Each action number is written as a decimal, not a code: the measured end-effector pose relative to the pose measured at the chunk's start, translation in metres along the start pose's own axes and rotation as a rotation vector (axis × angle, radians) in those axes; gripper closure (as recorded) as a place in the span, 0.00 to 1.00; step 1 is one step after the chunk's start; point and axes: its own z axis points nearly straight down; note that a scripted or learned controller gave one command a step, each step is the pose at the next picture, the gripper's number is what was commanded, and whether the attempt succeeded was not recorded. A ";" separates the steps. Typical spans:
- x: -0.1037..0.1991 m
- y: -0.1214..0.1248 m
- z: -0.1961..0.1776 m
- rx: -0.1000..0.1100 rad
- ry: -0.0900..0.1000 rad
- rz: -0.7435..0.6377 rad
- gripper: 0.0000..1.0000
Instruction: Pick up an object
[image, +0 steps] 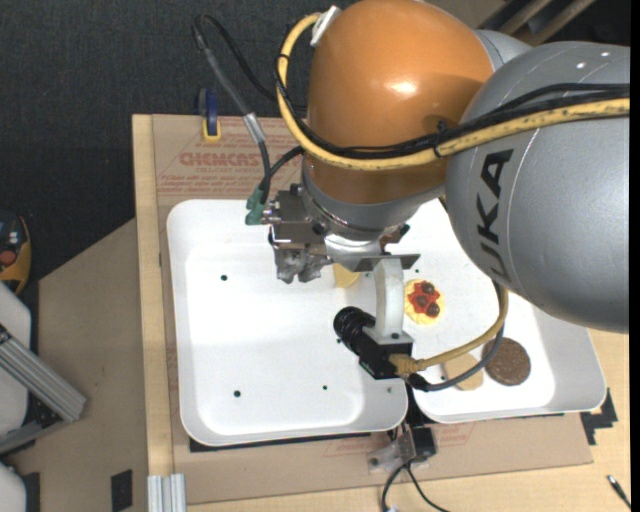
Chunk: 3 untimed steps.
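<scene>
Orange-banded arm (400, 90) looms closest to the lens, and beneath its wrist the gripper (297, 262) hangs over the bare floor of the left bin (230, 330). Whether it is released or clenched cannot be told from this angle, and nothing shows in its grasp. Candidates all lie to the view's right of the gripper. A tan piece (345, 274) sits just beside it, mostly hidden under the wrist. A small yellow disc with red spots (424, 300) lies farther off in the right bin (560, 390), and a brown round disc (508, 362) lies farthest, toward the lower right. Both discs are round, so no long axis matters. The coming move probably calls for a sideways shift rightward before any descent.
</scene>
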 end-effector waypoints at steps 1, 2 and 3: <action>0.006 0.000 0.011 0.008 -0.004 0.000 1.00; -0.013 0.001 -0.014 0.002 -0.002 0.002 1.00; -0.071 0.029 0.051 0.013 -0.008 0.009 1.00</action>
